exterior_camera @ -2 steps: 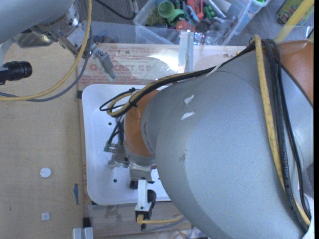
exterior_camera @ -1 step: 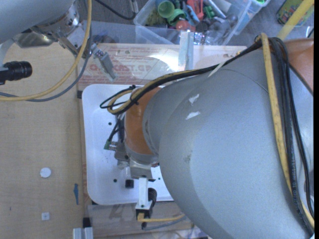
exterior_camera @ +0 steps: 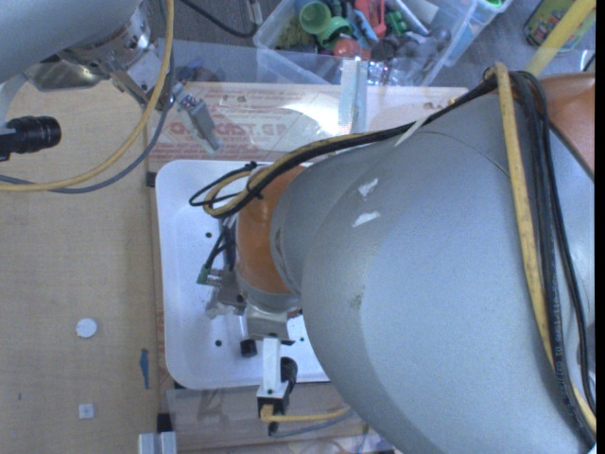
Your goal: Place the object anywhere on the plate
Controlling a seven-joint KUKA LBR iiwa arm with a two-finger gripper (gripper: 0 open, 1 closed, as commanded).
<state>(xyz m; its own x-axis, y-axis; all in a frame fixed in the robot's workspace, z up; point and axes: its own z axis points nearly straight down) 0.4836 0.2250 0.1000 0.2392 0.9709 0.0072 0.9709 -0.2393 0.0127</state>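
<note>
The grey arm with its orange band fills the right and middle of the camera view and reaches down over a white, round-cornered plate (exterior_camera: 180, 244). My gripper (exterior_camera: 244, 337) hangs below the wrist, low over the plate's near part. The wrist and its cables hide the gripper's underside and whatever lies beneath it. The arm covers the plate's right side. The bare left strip of the plate carries nothing that I can make out.
A clear plastic box of colourful toys (exterior_camera: 378, 17) stands at the back. Printed cardboard (exterior_camera: 246, 121) lies behind the plate. On the brown bench to the left are a small white disc (exterior_camera: 86, 327) and a blue bit (exterior_camera: 144, 367).
</note>
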